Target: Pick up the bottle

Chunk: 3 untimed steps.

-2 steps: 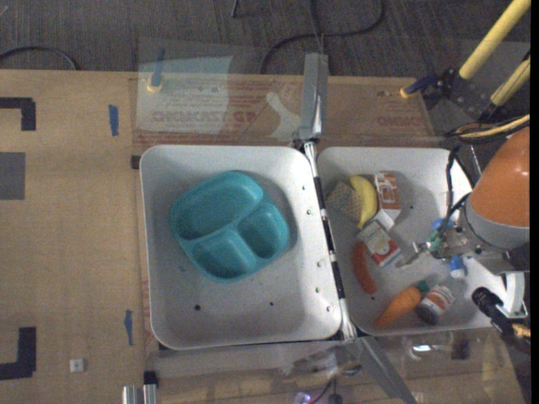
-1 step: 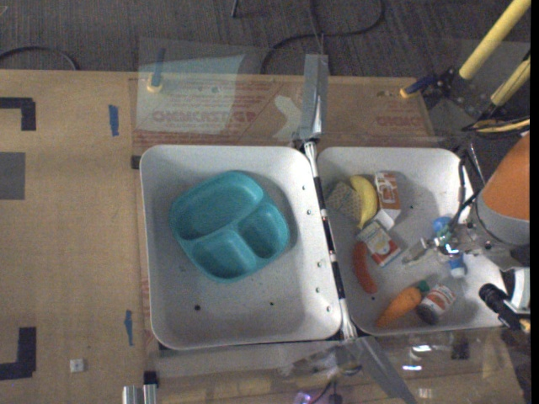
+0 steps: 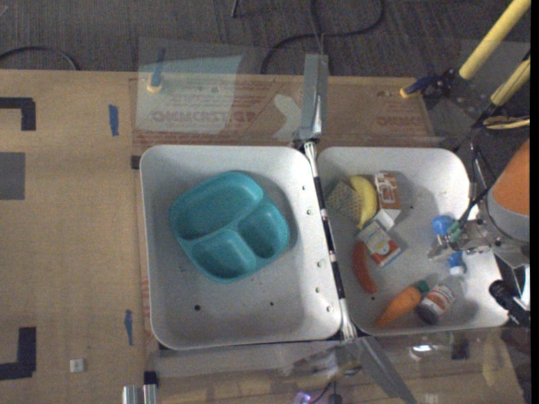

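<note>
The bottle point(image 3: 439, 296) lies tilted in the front right corner of the right bin point(image 3: 421, 160). It is clear with a dark label at its lower end and a pale blue cap pointing up-right. My gripper point(image 3: 455, 241) hangs over the bin's right side, just above the cap end. The orange-banded arm point(image 3: 514, 188) comes in from the right edge. Nothing shows as held.
An orange carrot point(image 3: 399, 305) lies just left of the bottle. A red sausage point(image 3: 364, 269), a small carton point(image 3: 382, 244), a banana point(image 3: 365, 196) and a red-and-white box point(image 3: 388, 190) sit further left. A small blue item point(image 3: 443, 224) is beside my gripper. The left bin point(image 3: 160, 251) holds a teal divided plate point(image 3: 229, 224).
</note>
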Available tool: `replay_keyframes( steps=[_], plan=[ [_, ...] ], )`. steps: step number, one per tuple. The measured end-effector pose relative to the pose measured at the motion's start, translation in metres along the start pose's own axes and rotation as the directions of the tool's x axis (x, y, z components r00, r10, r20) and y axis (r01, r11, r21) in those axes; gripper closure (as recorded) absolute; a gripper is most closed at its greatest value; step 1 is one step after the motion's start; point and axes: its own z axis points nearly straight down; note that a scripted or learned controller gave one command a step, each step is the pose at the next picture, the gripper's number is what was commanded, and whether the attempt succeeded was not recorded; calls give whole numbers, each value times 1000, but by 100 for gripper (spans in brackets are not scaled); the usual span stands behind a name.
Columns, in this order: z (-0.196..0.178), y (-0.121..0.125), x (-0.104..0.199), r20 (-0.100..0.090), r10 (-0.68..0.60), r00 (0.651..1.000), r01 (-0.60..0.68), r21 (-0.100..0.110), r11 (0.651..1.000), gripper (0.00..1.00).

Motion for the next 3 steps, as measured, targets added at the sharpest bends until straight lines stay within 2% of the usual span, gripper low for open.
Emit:
replay_keyframes(
  steps=[1,2,3],
  plan=[
    [-10,-1,-4,2,8,1000,-8,-3,1000,100],
    [-144,29,46,13,5,1000,-5,11,1000,100],
    [-50,-8,40,14,216,976,-216,13,976,100]
  ],
)
